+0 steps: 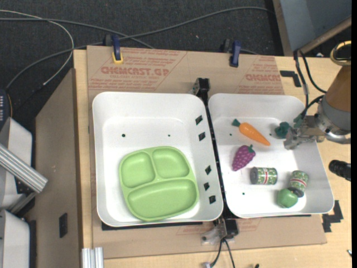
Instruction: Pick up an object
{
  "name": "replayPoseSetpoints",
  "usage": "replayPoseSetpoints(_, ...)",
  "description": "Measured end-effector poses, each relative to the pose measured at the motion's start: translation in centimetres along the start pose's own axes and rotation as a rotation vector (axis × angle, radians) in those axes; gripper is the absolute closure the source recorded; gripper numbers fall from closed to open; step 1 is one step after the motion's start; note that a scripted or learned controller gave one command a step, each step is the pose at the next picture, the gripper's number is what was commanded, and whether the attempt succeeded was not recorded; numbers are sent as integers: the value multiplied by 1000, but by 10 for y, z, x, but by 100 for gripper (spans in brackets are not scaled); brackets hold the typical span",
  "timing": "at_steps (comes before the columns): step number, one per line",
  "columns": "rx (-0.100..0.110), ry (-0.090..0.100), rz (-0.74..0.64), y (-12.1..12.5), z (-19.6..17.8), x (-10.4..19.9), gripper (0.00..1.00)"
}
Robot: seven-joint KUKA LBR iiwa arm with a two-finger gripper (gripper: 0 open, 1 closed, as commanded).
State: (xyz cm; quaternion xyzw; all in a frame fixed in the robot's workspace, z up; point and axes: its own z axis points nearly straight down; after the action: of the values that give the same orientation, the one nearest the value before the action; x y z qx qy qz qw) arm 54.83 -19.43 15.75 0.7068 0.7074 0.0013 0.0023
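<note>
The carrot point(254, 132) lies in the upper middle of the right bin point(262, 102), its long axis slanting from upper left to lower right, green top toward the upper left and orange tip toward the lower right. The gripper point(293, 135) sits just to its right, near the bin's right wall, low over the floor; whether the fingers are spread or pressed together cannot be told, and nothing shows between them. A small teal thing point(280, 129) lies between carrot tip and gripper, touching or nearly touching the gripper.

Below the carrot, the purple grapes point(243, 157) lie close, stem up toward the carrot's middle. Right of the grapes a can point(263, 176) lies on its side, long axis left to right. Further right a second can point(299, 180) is tilted, and a green apple point(288, 197) touches it from below, near the bin's lower right corner.

The bin floor above and left of the carrot is bare up to the top wall and the divider side. The lower left of this bin is bare too.

The left bin point(111, 110) adjoins it, holding a green divided plate point(159, 183) in its lower half. Both bins rest on a cardboard-covered bench point(167, 66), held by two clamps point(116, 50) at the far edge.
</note>
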Motion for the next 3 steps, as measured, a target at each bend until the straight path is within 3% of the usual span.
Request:
replayPoseSetpoints(2,-3,-1,-1,13,-106,-3,100)
replayPoseSetpoints(3,5,4,-5,26,-98,47,100)
